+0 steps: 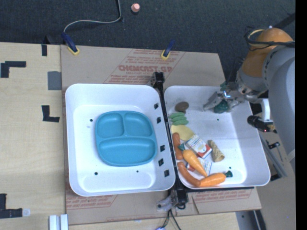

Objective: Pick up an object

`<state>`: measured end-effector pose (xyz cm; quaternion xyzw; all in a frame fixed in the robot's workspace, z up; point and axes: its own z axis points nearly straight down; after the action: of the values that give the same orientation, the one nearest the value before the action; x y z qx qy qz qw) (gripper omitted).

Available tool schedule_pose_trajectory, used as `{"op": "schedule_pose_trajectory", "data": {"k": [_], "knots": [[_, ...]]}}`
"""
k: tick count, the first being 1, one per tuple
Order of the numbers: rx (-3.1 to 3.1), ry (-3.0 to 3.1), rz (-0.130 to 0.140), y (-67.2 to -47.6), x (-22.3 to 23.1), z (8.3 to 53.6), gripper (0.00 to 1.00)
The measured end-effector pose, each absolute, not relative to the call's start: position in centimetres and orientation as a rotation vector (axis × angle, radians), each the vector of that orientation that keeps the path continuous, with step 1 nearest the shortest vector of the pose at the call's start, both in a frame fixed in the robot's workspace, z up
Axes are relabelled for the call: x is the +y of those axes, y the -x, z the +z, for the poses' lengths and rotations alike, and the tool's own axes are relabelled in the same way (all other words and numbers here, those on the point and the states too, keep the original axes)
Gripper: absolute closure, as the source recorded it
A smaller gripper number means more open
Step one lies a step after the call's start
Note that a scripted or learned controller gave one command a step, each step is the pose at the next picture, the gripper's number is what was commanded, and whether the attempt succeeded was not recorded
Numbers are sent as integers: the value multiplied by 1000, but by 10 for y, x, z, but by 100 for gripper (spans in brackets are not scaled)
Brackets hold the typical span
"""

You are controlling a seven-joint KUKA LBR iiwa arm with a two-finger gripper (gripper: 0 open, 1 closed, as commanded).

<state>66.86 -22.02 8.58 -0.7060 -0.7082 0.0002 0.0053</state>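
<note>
The right bin (240,143) holds a pile of toy food along its left side: a brown round piece (182,106), a green pod (178,117), a yellow piece (181,130), two orange carrots (194,161) (211,179), white packets (197,144) and a tan cone (217,150). My gripper (218,103) hangs low over the bin's far right part, apart from the pile. A small dark teal shape (221,108) sits right at its tip; whether it is a held thing or part of the gripper is unclear.
The left bin (79,128) holds a blue divided plate (126,138). A black divider (163,128) runs between the bins. The arm (268,66) comes in from the right over the right bin's far corner. Cardboard (139,66) lies under both bins.
</note>
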Motion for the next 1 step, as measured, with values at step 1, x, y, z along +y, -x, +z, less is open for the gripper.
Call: {"op": "schedule_pose_trajectory", "data": {"k": [1], "knots": [[-2228,2218,2,-670,-222,97,100]]}}
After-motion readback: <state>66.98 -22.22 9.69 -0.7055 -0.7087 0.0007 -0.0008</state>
